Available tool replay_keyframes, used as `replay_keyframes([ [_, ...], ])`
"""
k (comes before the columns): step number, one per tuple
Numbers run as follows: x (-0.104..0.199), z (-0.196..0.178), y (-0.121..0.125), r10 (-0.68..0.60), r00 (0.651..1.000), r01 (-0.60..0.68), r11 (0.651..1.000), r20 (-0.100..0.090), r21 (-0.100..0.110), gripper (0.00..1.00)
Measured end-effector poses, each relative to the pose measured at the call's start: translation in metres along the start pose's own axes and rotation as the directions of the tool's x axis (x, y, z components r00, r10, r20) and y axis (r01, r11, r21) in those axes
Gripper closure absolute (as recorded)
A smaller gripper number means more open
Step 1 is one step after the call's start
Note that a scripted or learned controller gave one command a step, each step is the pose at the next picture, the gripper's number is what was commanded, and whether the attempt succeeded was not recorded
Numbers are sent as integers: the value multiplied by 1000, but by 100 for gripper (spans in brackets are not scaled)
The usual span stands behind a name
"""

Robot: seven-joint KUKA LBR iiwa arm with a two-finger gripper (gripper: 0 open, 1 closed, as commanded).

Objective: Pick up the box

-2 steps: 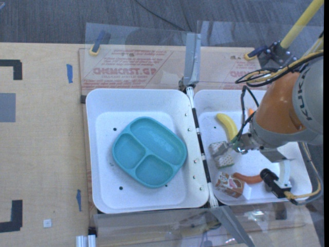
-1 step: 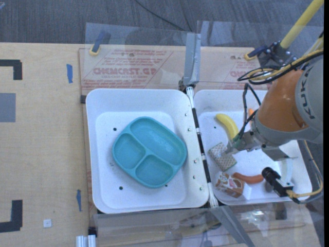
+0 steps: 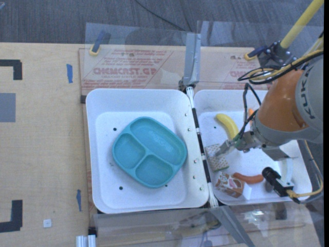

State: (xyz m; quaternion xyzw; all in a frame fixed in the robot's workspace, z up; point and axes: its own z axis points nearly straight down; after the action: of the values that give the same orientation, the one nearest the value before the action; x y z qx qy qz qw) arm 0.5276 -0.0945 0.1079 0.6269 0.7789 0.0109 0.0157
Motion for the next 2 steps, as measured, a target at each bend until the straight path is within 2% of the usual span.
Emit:
replay_keyframes([
  [1, -3, 12, 3, 44, 999, -44, 999, -13, 16, 0],
  [2, -5, 1, 5, 49, 999, -49, 999, -12, 10, 100],
])
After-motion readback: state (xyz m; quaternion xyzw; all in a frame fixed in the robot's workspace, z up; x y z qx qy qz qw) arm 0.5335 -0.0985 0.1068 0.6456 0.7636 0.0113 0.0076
